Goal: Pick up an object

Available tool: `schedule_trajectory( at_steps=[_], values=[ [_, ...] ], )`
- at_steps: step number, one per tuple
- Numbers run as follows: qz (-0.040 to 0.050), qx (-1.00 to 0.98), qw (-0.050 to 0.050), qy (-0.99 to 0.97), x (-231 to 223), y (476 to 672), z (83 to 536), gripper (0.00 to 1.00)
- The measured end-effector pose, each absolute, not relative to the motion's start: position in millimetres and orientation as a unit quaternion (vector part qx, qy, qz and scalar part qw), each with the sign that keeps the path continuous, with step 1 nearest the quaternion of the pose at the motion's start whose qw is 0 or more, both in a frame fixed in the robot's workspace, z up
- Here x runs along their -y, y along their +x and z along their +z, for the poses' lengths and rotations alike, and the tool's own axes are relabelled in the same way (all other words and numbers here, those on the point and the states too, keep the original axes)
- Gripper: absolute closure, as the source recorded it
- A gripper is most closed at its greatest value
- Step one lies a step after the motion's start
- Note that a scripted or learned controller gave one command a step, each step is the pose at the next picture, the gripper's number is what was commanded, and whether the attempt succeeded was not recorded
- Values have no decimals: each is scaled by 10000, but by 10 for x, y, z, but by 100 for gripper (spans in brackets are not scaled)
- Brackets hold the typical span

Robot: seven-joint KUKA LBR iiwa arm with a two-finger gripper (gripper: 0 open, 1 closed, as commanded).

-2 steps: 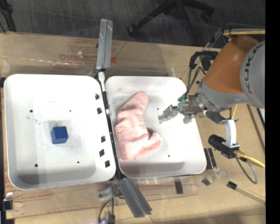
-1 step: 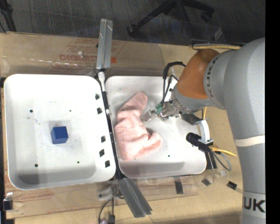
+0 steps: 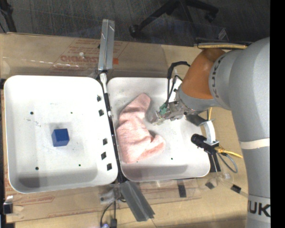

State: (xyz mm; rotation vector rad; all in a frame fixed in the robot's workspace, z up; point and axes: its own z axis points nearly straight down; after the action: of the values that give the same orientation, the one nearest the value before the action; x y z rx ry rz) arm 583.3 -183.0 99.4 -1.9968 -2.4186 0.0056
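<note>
One fixed camera hangs above the tabletop [image 3: 47, 56], tilted down from some way off, so both white bins fit: the left bin [image 3: 19, 127] toward 9 o'clock, the right bin [image 3: 190, 160] centre. The grey arm [image 3: 247, 80] enters from 3 o'clock; floor shows at 12.

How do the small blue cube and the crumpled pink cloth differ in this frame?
The small blue cube is compact and hard-edged, alone in the left white bin. The crumpled pink cloth is much larger, soft and folded, in the right white bin, beside the gripper. Both rest on bin floors.
</note>
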Motion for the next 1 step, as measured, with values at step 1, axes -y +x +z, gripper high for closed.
schedule_trajectory(
  at_steps=[1],
  values=[
    [2,8103,-1,-5860,2087,6390,2079,100]
  ],
)
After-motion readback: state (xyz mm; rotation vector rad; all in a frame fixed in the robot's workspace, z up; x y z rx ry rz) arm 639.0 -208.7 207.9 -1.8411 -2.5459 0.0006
